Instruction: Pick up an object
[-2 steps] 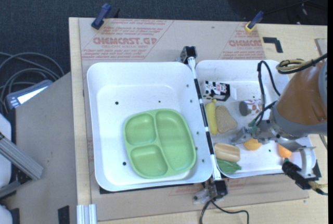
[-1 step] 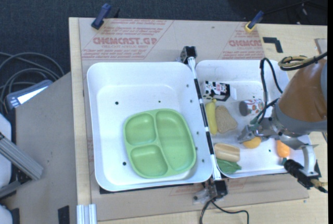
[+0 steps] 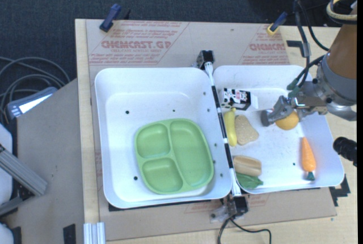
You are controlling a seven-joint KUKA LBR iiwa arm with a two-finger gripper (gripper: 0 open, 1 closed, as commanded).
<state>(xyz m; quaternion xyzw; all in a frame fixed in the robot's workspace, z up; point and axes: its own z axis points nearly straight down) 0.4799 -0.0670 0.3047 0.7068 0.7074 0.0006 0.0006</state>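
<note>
In the right bin (image 3: 266,183), the gripper (image 3: 279,115) touches a yellow lemon (image 3: 288,121), but I cannot tell how its jaws stand.

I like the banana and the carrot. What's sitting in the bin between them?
In the camera view, a tan bread slice lies right beside the banana; from there to the carrot is bare white bin floor.

"CHEMCAST GP" printed red, repeated, on bench sheet (image 3: 139,41).
</note>
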